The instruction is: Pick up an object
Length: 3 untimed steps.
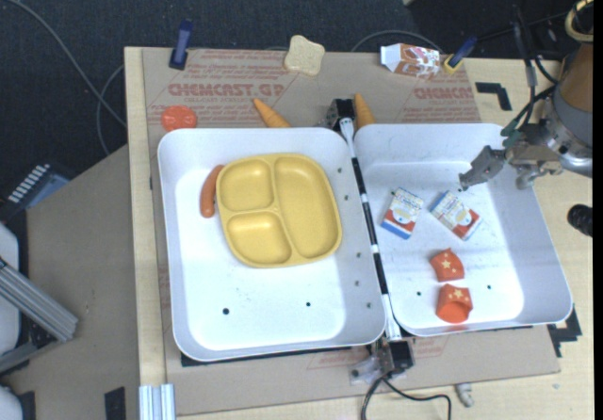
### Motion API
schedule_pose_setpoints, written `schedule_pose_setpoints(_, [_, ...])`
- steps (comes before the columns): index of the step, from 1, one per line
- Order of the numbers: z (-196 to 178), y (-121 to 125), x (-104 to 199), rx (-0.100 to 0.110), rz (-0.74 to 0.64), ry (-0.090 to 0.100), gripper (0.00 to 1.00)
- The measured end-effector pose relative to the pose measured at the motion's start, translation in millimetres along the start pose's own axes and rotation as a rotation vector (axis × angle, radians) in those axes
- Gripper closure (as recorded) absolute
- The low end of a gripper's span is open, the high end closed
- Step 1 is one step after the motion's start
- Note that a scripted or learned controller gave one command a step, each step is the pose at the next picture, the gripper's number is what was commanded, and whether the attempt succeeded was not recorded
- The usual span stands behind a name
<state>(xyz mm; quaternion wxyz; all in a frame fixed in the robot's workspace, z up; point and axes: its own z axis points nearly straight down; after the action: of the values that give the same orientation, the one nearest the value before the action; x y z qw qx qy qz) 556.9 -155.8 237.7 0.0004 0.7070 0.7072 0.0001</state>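
Claw (492,167) hangs over the right bin (528,249), upper part, w/ nothing between its fingers; can't tell if they're spread or closed. Nearest target: small carton (456,216) just below-left of it, lying flat beside a second carton (402,214). Prob light, thin cardboard, crushable, so pinch across the narrow sides, gently. Two red blocks (448,266) sit lower in the same bin.

We see glossy white plastic bins (188,249), a smooth yellow plastic tray (278,209), and a matt cardboard-covered counter (226,88).
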Motion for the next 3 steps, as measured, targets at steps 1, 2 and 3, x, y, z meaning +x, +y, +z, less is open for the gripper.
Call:
schedule_pose_setpoints(1, [83, -36, 10, 0.004, 0.001, 0.001, 0.0])
schedule_pose_setpoints(2, [144, -73, 24, 0.003, 0.001, 0.001, 0.0])
schedule_pose_setpoints(3, [134, -72, 24, 0.0, 0.003, 0.0, 1.0])
